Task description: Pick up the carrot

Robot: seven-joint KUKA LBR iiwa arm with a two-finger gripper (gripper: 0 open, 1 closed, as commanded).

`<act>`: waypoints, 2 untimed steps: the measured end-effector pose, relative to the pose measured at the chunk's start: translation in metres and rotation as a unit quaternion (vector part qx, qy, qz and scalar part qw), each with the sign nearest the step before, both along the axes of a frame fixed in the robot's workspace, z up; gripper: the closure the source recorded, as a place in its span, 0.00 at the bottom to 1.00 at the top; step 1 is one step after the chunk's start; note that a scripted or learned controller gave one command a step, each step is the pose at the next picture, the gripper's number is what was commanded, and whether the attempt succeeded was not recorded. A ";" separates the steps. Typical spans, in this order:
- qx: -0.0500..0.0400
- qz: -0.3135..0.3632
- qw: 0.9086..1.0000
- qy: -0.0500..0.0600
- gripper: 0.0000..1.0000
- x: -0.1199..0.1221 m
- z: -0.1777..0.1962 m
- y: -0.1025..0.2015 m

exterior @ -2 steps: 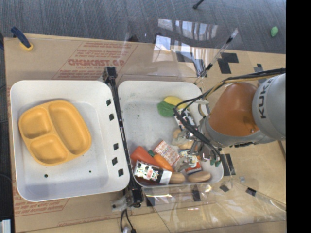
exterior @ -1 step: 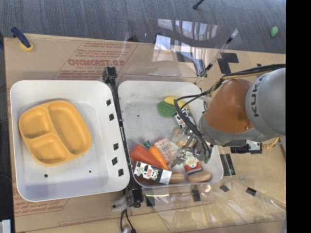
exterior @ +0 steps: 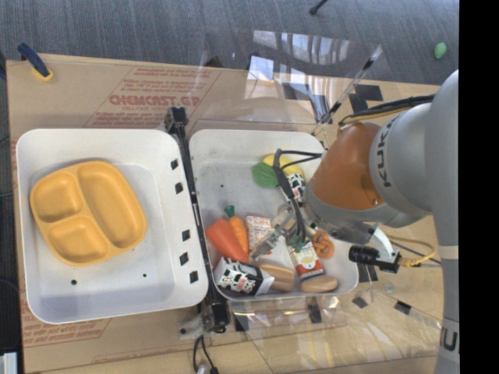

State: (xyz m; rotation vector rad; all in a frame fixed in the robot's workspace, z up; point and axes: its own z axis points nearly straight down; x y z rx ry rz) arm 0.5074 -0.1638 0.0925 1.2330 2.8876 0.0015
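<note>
Pincer [exterior: 284, 228] hovers beside carrot [exterior: 228, 238], amid crowding food items.

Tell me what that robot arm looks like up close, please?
The arm is a thick, rounded grey tube with a glossy orange band above the wrist and dark lettering on the grey shell. Thin black cables run alongside it. Its gripper is a slim metal piece.

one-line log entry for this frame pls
stage: reaching | tool: over right bin, beside carrot | carrot: lying in right bin, not held | yellow tray: in left bin
</note>
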 end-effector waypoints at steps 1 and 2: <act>-0.008 -0.030 1.000 -0.003 0.00 0.062 0.003 0.055; -0.002 0.041 0.999 0.000 0.00 0.051 0.005 -0.023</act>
